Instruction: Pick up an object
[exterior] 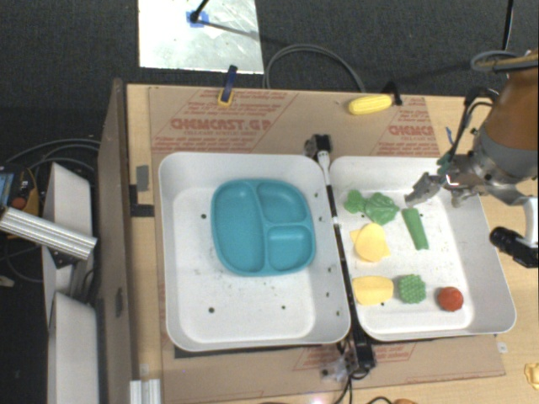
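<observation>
A blue divided plate [262,227] is seen lying flat in the left bin [181,251], near its middle. The two white bins are set side by side on the table [278,112], touching along their inner edges. In the right bin [497,305], a leafy green piece [371,204] is found at the upper left, with a pale yellow piece [370,242] just below it and a second yellow piece [373,289] nearer the front. A green knobbly piece [411,288] lies just beside that, and a red ball [450,299] is placed further right. A green stick [413,228] lies between the leafy piece and the claw [440,185], which is held over the bin's upper right part. Whether the claw is spread or pressed together cannot be told. A yellow object [369,103] rests on the table behind the bins.
</observation>
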